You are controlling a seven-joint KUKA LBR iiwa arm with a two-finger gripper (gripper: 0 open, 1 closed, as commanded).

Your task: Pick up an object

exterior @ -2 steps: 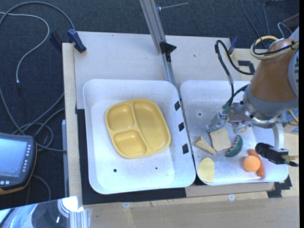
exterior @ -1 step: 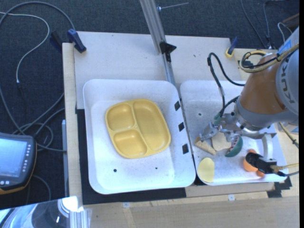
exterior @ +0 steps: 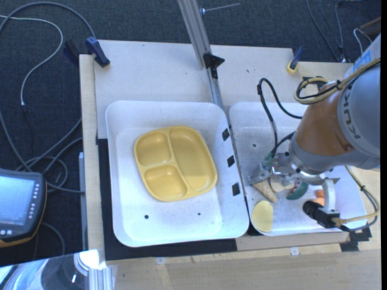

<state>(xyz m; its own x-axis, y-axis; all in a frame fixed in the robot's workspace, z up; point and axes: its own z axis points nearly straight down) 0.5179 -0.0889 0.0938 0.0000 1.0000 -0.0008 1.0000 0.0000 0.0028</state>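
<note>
Low over the right bin [exterior: 363, 192], the gripper [exterior: 275, 173], whose state I cannot tell, crowds a tan wedge [exterior: 266, 190] and yellow disc [exterior: 262, 215], so it may nudge them aside.

Robotics laboratory: industrial arm [exterior: 338, 125] at a wooden bench [exterior: 151, 65], clamps [exterior: 97, 51], loose cables [exterior: 36, 59] on carpet, teach pendant [exterior: 18, 207].

no readable text, labels or numbers
</note>
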